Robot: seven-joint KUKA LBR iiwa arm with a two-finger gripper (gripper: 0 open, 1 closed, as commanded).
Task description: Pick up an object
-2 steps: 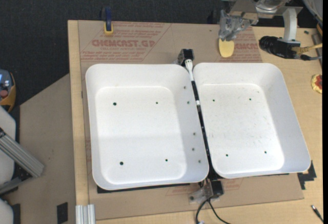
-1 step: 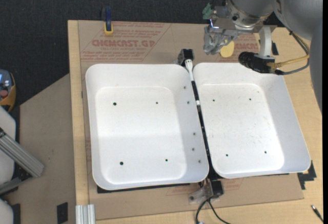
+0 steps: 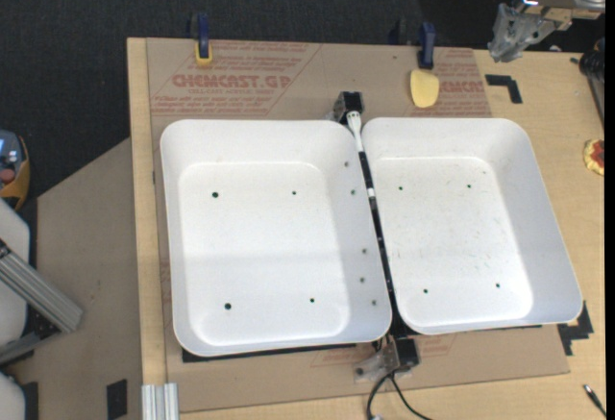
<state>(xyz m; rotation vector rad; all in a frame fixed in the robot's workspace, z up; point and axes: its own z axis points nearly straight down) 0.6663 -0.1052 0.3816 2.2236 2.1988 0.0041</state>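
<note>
My gripper [image 3: 514,32] hangs at the top right, above the bench's far right corner and beyond the right bin [image 3: 538,216]. It is grey and partly cut off by the frame's edge. A small pale yellow object [image 3: 424,87] lies on the brown board just behind the right bin's far left corner, roughly a hand's width left of the gripper. The left bin [image 3: 183,216] sits beside the right one, their rims touching along the middle.
Two blue clamps [image 3: 201,30] [image 3: 426,36] hold the board's far edge. A black cable and bracket [image 3: 350,107] run down the seam between the bins. A small red-orange item [image 3: 596,156] lies at the right edge.
</note>
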